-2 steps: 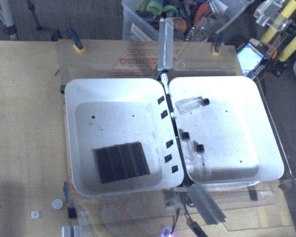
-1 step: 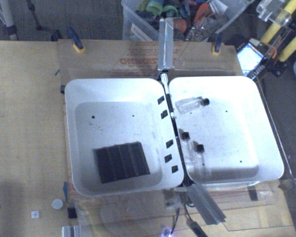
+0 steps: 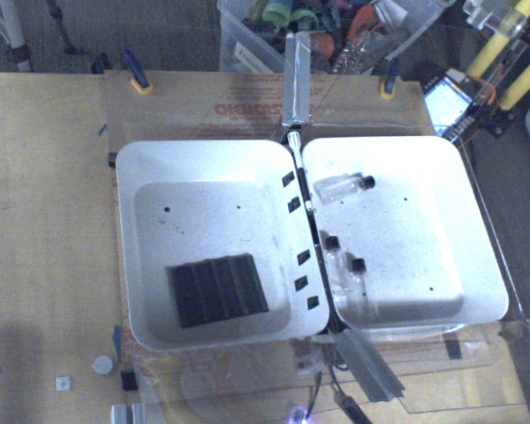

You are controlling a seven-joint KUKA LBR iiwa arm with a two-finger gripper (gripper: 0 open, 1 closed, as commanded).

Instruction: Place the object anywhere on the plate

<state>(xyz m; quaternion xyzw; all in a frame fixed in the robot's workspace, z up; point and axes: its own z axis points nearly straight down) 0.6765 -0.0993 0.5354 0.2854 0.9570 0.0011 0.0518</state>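
From up here I can find very little to read. A strip of faint reddish lettering (image 3: 252, 104) runs across the table (image 3: 44, 193) just behind the two bins, but it is too blurred for me to make out a single word. A white label (image 3: 246, 57) sits on the front wall of the clear tub (image 3: 238, 25) of toys beyond the table, and whatever is printed on it is too small for me to tell.
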